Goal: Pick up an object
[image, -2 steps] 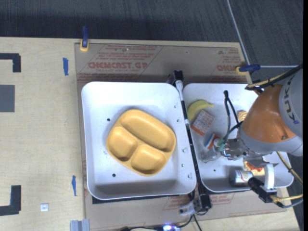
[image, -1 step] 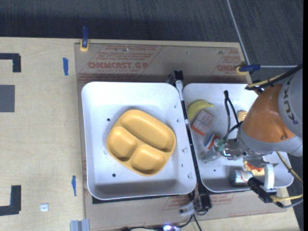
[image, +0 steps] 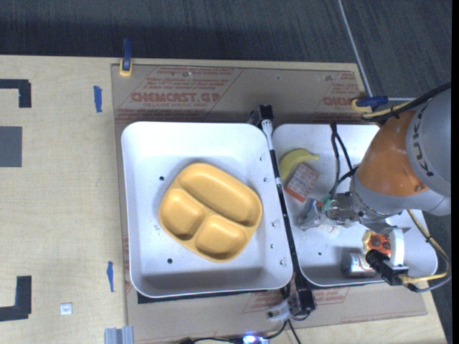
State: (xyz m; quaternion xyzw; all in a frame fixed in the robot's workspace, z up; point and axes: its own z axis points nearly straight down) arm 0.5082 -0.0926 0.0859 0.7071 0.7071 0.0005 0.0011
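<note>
On the left, the pale wooden bench (image: pixel 50 213) carries a printed cardboard sheet (image: pixel 179 92), and both white bins sit on it. Within the left bin (image: pixel 136 192) lies a yellow divided plate (image: pixel 208 210), turned upside down with its three humps facing up, roughly central and apart from the walls. Just past the shared rim, the right bin (image: pixel 315 264) holds a banana (image: pixel 295 160) near its far-left corner. An orange-and-white snack packet (image: pixel 303 181) lies touching the banana's near side. Just below the packet, the claw (image: pixel 315 213) is down low over the bin floor. I cannot tell whether it is open or closed, nor whether it has hold of anything. The arm (image: pixel 394 170) reaches over the bin from the right. A small silver can (image: pixel 353 265) lies on its side by the near wall.
</note>
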